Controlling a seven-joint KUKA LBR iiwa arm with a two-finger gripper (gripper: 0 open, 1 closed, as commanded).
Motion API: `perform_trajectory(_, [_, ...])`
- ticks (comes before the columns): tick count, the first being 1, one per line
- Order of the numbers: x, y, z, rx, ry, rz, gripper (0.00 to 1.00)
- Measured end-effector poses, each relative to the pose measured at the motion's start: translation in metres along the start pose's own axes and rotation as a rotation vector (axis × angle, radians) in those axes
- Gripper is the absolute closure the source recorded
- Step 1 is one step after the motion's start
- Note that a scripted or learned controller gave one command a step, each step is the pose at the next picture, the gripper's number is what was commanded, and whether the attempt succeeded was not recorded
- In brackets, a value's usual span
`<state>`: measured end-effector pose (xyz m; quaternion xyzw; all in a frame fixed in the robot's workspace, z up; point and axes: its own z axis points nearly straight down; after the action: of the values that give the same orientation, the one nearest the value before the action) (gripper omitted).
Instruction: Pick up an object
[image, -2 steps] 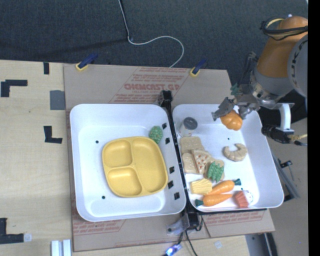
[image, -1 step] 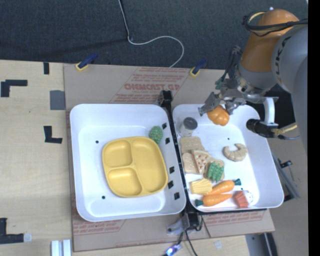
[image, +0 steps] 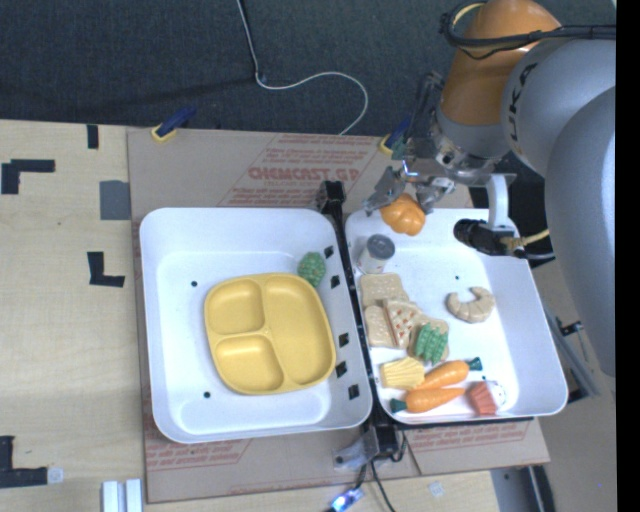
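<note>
Hovering over the back-left corner of the right bin (image: 530, 300), the gripper (image: 408, 195) has an orange toy fruit (image: 404, 215), maybe a small pepper or pumpkin, directly under its fingers. Task looks well along: the fruit sits high against the fingertips and seems clear of the bin floor, so pick likely made, lift underway or about done. Hedge: slant view, can't confirm the gap under it. Fingers look closed in on the fruit's top, narrow spread, gripping it rather than loose. Nothing else touched.

Left to do: raise it clear and keep hold.

Rest of right bin: grey round cap (image: 379, 247) just beside the fruit, crackers (image: 385, 305), croissant (image: 471, 304), green broccoli piece (image: 431, 342), corn slice (image: 403, 374), two carrots (image: 437, 386), red-white piece (image: 485, 397) at front. Left bin (image: 170, 300) holds a yellow divided plate (image: 268, 332) and a green lump (image: 313, 266) near its back-right rim.
</note>
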<state>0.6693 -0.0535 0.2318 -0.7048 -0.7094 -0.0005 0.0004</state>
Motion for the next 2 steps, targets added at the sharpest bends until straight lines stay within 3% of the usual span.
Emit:
perform_trajectory(1, [0.0253,0.0031,0.0167,0.003,-0.002,0.004,1.0])
perform_trajectory(2, [0.019,0.0033,0.0167,0.002,-0.003,0.006,1.0])
